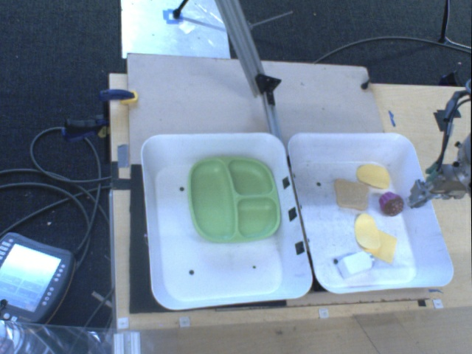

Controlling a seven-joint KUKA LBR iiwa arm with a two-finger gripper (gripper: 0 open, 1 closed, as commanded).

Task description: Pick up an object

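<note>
Bench stock as I read it from my remote station:

Left shallow white plastic bin [158,271]: one pale green divided plastic tray [234,199] with three compartments, lying flat near the bin's middle.

Right shallow white plastic bin [435,260]: six loose pieces. A tan square slice like toast [352,195] lies near the centre. A yellow oval piece [374,175] sits just up and right of it. A small dark purple round object [391,204] lies to the right of the tan slice, apart from it. Below these I count a yellow rounded piece [366,229] touching or overlapping a yellow-orange flat wedge [385,247]. A small white rectangular block [355,263] lies near the bin's lower wall.

Grey two-finger gripper [417,196]: at the right bin's right-hand side, tip just beside the purple object. I see nothing between its parts, and I cannot tell whether it is released or clenched.
</note>
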